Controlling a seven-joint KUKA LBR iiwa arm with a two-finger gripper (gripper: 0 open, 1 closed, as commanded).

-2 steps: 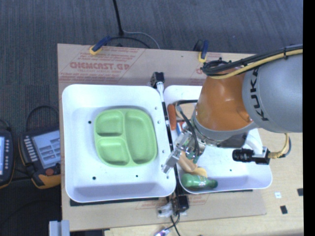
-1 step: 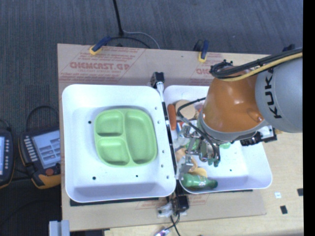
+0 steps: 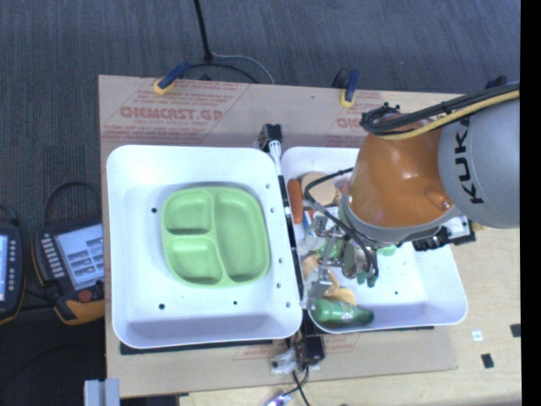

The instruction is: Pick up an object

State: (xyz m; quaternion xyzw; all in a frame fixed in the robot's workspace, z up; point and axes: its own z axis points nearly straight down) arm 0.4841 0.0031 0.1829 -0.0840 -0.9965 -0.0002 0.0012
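My gripper (image 3: 338, 256) hangs low over the left part of the right bin (image 3: 439, 299), under the arm's orange band. Its metal fingers reach down into a cluster of small objects. A green rounded object (image 3: 345, 315) lies at the bin's front left corner, with a yellow piece (image 3: 341, 295) just behind it. An orange stick-like object (image 3: 294, 198) lies along the bin's left wall. The arm hides much of the bin's middle. I see no object clearly between the fingers.
The left bin (image 3: 135, 227) holds a light green divided tray (image 3: 215, 235). Both bins sit on a cardboard-coloured bench (image 3: 169, 108) with clamps at the back edge. A handheld pendant (image 3: 72, 269) lies off the bench at far left.
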